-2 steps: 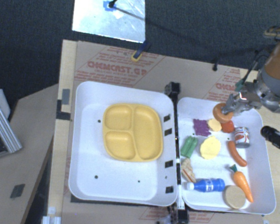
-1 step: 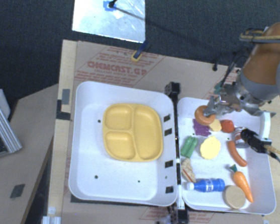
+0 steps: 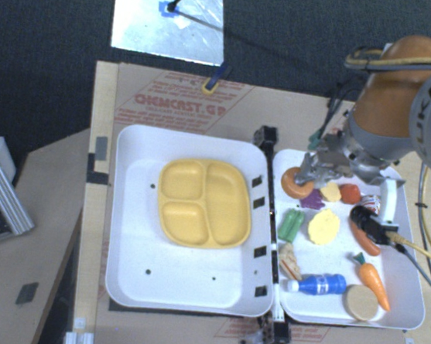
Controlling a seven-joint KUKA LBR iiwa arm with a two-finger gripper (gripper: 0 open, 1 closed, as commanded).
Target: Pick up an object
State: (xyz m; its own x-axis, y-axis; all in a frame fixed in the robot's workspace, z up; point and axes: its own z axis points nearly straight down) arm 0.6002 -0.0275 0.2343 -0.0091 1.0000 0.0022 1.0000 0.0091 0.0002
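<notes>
The right bin (image 3: pixel 409 308) holds several small items. At its far left corner lies an orange round piece (image 3: pixel 295 186), with a purple piece (image 3: pixel 312 198) and a red-orange piece (image 3: pixel 351 194) beside it. My gripper (image 3: pixel 309 173) reaches down from the right. It is low over the orange round piece, at its right edge, and partly covers it. A green piece (image 3: pixel 291 225) and a yellow piece (image 3: pixel 323 227) lie just in front of it.
Nearer the front of the right bin lie an orange sausage shape (image 3: pixel 366 240), a carrot (image 3: pixel 372 279), a blue bottle (image 3: pixel 319 284), a tan disc (image 3: pixel 361 303) and a brown piece (image 3: pixel 290 260). The left bin (image 3: pixel 131 196) holds a yellow divided plate (image 3: pixel 202 202).
</notes>
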